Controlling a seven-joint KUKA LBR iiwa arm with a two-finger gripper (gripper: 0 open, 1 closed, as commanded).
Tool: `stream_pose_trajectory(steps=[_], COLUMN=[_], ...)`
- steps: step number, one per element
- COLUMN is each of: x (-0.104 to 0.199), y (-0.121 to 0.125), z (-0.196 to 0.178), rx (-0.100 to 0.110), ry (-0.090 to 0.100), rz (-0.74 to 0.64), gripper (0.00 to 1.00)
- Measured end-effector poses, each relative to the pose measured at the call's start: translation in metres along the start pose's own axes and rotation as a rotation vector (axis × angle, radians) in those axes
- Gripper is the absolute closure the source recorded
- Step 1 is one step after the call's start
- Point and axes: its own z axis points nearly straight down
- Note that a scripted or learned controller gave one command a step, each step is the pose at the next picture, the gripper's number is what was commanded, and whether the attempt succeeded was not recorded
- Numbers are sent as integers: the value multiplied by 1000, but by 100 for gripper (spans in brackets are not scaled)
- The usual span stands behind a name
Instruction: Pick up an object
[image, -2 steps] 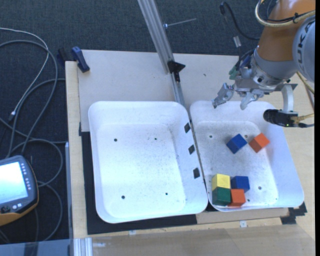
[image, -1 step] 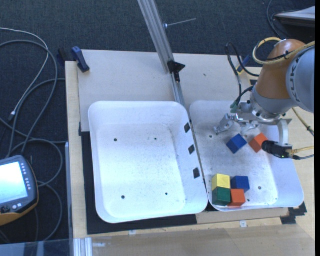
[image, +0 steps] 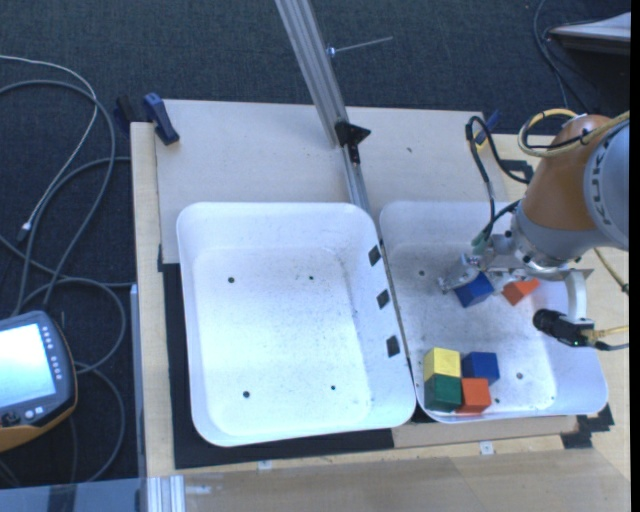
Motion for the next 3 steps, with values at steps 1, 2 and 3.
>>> stream_pose_trajectory(steps=[1,2,3], x=[3,78,147], y=[3,-40,9], z=[-13,-83,-103], rx=[-7,-8,-11], ry=[0,4,2], rz=[-3,-10,-12], gripper=[100,100,100])
